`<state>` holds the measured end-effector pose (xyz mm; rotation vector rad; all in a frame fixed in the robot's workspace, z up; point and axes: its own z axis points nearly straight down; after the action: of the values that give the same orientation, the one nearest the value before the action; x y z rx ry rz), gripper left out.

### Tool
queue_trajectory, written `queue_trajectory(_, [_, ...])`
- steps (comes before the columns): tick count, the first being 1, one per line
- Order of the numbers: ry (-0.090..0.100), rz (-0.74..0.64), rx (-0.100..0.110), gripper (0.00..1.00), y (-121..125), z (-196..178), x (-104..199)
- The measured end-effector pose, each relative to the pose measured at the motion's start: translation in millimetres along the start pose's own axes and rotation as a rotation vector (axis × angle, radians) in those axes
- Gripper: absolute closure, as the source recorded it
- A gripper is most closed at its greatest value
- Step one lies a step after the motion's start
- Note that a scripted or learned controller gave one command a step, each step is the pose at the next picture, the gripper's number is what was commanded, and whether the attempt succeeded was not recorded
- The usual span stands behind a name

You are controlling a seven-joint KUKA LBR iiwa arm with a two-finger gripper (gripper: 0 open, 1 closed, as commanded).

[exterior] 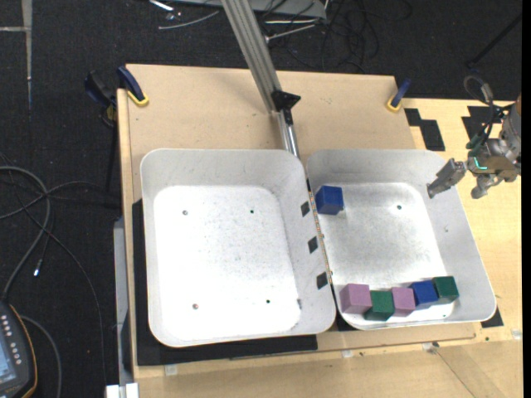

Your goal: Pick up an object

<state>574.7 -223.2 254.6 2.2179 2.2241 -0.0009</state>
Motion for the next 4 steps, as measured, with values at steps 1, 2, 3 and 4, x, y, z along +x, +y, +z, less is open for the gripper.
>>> queue_trajectory(1, [0.004,0.006,0.009,0.00,-46.9,111.7,-0.7])
queue_trajectory(2, [0.001,-0.003,-0.004,0.00,10.9,161.2,0.5])
queue_trajectory(3, [0.003,-0.005,-0.001,0.00,1.2,137.3,58.6])
queue_trajectory(4, [0.000,-0.001,-0.004,0.00,10.9,109.4,57.7])
